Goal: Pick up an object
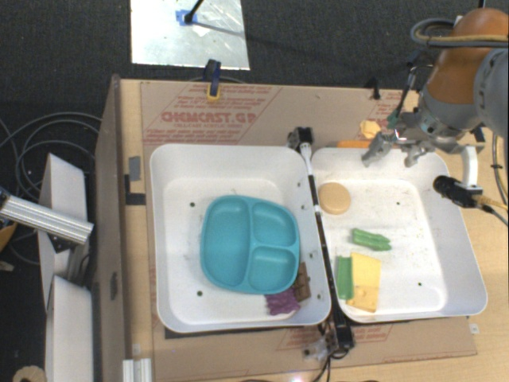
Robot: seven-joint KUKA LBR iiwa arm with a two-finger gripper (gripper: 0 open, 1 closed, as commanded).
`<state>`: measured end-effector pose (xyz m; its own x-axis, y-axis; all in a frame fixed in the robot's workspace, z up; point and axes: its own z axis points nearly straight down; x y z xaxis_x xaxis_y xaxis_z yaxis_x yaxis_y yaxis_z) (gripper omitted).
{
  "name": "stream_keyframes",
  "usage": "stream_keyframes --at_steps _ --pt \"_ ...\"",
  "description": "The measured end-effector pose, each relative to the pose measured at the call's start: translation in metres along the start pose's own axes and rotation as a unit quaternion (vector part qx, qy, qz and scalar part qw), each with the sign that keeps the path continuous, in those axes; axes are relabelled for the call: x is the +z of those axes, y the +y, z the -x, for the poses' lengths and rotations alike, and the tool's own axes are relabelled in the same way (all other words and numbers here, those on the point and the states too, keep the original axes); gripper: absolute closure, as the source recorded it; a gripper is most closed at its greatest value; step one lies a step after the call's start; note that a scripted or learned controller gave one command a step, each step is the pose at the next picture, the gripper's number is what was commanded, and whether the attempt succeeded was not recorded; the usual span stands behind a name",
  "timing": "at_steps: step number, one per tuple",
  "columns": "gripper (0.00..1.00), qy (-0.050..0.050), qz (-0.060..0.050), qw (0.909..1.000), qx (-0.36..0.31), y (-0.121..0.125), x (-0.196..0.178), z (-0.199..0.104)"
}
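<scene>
Gripper [395,151] poised over far rim of right bin [457,273], near its far-left corner; two fingers spread apart, nothing between them. Grey arm with orange band [477,24] reaching in from the right, above and behind the gripper.

Tan round disc [334,197] below and left of gripper, lying flat on right bin floor, close to the divider between bins. Green pod-shaped piece [371,239] further toward the near side, roughly straight below gripper in view, apart from the disc. Yellow wedge [366,281] nearer still, touching a green strip [343,277] on its left edge; both lying flat near the bin's near-left corner, well apart from gripper.

Small yellowish piece [370,128] just left of gripper, outside the bin on the cardboard; an orange sliver [352,143] beside it. Identity of both unclear at this resolution, possibly toy food.

Left bin [179,173] well to the left of gripper. Teal divided plate [248,243] resting on its floor, three compartments visible. Purple lump [280,302] and dark brown piece [302,285] at the plate's near-right edge, touching or nearly touching it, hard against the divider.

Black clamp [302,138] at far end of divider, left of gripper. Blue and yellow clamp [212,80] on cardboard sheet's far edge, far left of gripper.
</scene>
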<state>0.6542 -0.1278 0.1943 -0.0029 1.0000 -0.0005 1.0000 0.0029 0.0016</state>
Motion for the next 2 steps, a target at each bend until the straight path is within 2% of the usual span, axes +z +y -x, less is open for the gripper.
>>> stream_keyframes --at_steps 1,2 --pt "0.00 0.002 -0.007 1.0000 0.001 -0.100 0.070 -0.025" --pt "0.00 0.001 -0.002 1.0000 0.001 -0.115 0.112 -0.029"
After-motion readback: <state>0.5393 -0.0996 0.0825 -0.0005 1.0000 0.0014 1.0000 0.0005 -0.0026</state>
